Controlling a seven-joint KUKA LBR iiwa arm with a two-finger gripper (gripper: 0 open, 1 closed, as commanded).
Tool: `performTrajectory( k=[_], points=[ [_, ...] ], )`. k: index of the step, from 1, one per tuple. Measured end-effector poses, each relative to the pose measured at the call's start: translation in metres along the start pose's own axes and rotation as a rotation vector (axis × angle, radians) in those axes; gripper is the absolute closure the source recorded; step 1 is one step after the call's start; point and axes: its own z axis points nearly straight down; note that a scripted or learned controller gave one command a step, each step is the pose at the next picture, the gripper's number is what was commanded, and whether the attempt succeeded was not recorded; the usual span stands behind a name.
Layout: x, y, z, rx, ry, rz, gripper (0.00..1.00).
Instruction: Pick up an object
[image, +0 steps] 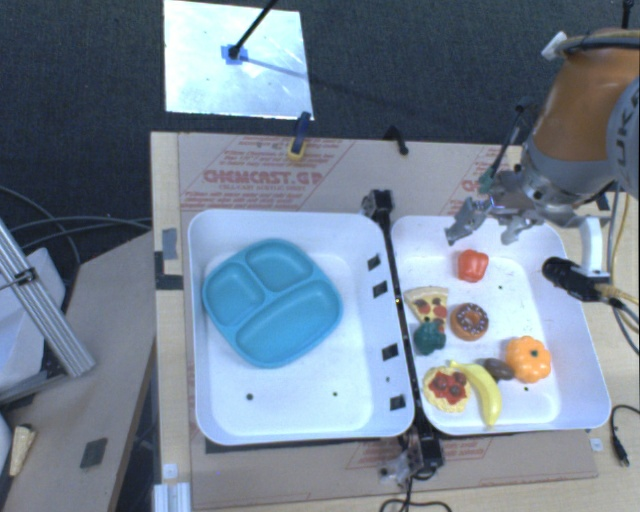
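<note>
The gripper (487, 226) hangs over the far part of the right bin (575, 395), its two fingers spread apart with nothing between them, so this looks like the approach step before any grasp. Just below it, toward six o'clock, lies a red toy pepper (473, 265), apart from the fingertips and the likeliest target. Further toward six o'clock sit a pizza slice (428, 301), a doughnut (468, 321), a green toy (429, 338), a small pumpkin (528, 359), a banana (486, 390) and a round pizza (447, 387). The left bin (290, 405) holds a blue divided plate (271, 301). Next, I judge, the arm must shift slightly toward six o'clock, centre over the pepper, descend, then close.
</note>
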Motion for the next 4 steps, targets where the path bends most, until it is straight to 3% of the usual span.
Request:
performTrajectory(
  k=[1, 2, 3, 4],
  points=[
    [-0.069, 0.007, 0.150, 0.013, -0.001, 0.007, 0.00],
    [-0.124, 0.053, 0.166, -0.004, -0.002, 0.003, 0.00],
    [-0.122, 0.053, 0.154, -0.007, -0.002, 0.000, 1.00],
    [-0.033, 0.052, 0.167, -0.001, 0.002, -0.007, 1.00]
  ],
)
